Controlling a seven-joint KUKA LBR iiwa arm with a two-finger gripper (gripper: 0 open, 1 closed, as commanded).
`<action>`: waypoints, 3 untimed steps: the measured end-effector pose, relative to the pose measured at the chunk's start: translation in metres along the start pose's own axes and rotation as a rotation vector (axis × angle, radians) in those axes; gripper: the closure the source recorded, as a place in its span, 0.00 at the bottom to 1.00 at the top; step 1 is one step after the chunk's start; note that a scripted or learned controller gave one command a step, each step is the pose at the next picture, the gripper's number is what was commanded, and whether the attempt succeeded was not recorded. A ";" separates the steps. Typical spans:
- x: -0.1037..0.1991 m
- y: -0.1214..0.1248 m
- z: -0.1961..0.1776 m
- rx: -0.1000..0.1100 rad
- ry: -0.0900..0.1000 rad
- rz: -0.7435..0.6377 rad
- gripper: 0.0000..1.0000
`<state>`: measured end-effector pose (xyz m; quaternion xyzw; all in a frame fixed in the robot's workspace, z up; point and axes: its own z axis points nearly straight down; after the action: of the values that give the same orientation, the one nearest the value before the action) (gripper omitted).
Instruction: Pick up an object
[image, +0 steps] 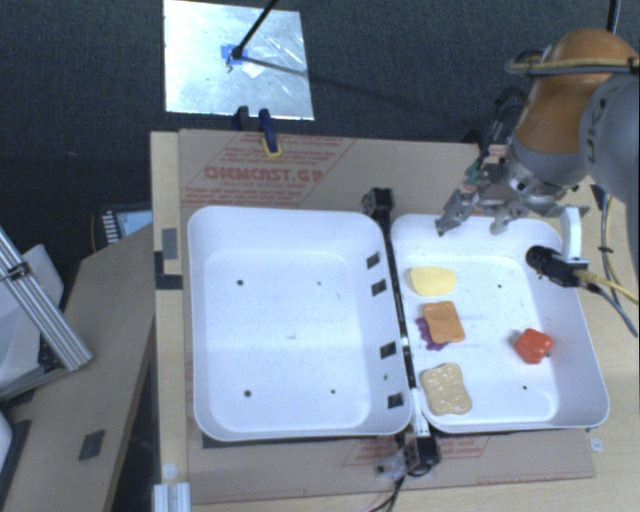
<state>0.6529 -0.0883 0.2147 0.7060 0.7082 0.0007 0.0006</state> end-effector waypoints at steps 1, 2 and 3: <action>0.008 0.018 -0.129 -0.014 -0.002 -0.004 0.00; 0.061 0.016 -0.332 -0.020 0.000 -0.007 0.00; 0.058 0.017 -0.333 -0.005 -0.002 -0.006 1.00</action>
<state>0.6686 -0.0299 0.5474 0.7038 0.7104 0.0021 0.0031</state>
